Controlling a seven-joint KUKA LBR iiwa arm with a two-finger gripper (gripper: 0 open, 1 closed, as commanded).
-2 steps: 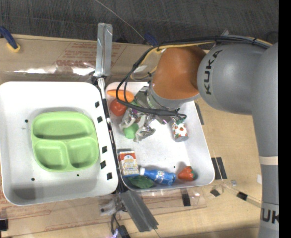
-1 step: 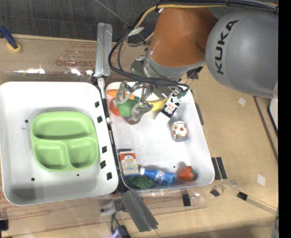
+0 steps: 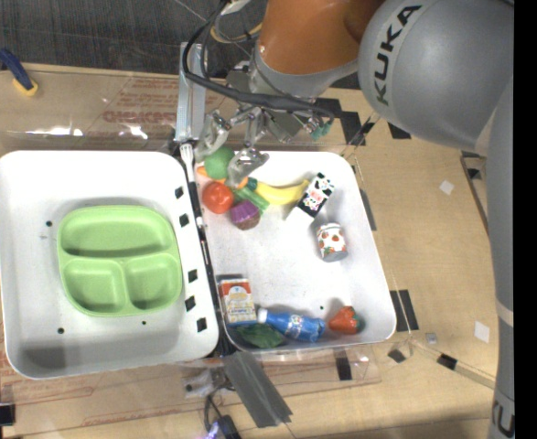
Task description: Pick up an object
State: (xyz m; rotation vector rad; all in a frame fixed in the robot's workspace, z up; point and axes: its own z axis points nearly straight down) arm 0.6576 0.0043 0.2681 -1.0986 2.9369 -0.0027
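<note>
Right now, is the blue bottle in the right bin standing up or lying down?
Lying down. The blue bottle rests on its side along the near wall of the right bin, between the small carton and the strawberry.

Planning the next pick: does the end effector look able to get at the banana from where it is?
Probably yes. The end effector hangs just left of the banana, whose top lies uncovered; the milk carton touching its right end might crowd a grasp there.
</note>
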